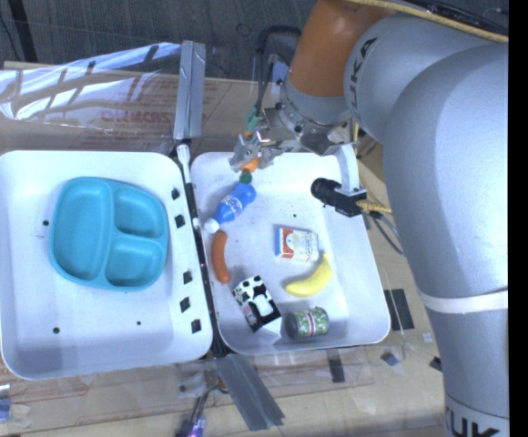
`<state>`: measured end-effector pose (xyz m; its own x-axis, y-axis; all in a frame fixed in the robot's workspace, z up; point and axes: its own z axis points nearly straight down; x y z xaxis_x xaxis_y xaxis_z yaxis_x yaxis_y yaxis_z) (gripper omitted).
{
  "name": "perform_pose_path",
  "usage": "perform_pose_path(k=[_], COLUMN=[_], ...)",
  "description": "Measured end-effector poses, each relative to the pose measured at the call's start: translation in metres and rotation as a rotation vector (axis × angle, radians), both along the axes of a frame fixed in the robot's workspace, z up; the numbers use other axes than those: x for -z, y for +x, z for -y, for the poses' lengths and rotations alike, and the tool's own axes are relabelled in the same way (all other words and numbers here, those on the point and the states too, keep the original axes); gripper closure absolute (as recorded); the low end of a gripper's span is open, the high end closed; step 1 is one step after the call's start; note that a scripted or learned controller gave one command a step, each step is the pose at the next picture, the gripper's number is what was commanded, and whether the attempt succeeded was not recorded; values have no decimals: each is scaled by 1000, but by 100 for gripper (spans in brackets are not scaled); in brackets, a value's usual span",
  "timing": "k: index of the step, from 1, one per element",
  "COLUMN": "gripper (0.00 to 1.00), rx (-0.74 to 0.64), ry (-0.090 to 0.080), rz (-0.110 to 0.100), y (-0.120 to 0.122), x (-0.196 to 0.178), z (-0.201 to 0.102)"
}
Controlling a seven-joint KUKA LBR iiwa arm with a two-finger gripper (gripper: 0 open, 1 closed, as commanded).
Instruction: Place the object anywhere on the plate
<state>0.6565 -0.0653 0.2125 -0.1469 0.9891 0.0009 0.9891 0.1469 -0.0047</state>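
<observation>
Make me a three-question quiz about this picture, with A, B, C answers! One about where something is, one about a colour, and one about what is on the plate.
1. Which bin holds the banana?
A. The left bin
B. The right bin
C. It lies on the bench between them

2. What colour is the plate?
A. Red
B. Yellow
C. Light blue

3. What lies on the plate just now?
A. Nothing yet
B. The banana
C. The blue bottle

Answers:
1. B, the banana lies in the right bin, near the small carton and the green can.
2. C, the divided plate in the left bin is light blue.
3. A, all its compartments are bare, and the toys lie in the other bin, where the gripper is at the far end.
</observation>
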Motion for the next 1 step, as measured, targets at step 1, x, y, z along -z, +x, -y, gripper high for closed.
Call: perform_pose_path(k=[1], gripper=[100], rx=[8], ry=[-1], rz=[-1], y=[-38], x=[22], z=[-72])
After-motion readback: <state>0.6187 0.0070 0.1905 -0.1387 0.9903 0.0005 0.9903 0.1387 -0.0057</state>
